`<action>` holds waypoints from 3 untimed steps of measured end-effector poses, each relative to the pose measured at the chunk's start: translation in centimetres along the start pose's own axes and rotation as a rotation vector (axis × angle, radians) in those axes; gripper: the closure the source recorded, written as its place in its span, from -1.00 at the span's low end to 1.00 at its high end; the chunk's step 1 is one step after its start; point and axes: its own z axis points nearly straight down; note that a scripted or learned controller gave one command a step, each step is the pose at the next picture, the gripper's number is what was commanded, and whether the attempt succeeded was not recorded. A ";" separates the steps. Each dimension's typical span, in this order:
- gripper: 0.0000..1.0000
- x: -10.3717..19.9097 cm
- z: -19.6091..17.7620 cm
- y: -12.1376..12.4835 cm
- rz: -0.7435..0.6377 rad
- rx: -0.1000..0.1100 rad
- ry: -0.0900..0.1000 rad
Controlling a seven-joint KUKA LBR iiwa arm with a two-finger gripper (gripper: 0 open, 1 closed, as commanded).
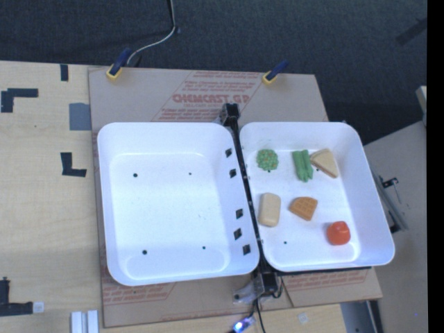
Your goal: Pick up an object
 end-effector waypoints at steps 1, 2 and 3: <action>1.00 -0.1 -0.8 0.1 0.001 0.002 -0.001; 1.00 5.6 3.0 0.4 -0.003 0.006 0.004; 1.00 0.1 12.5 1.2 0.005 0.014 0.003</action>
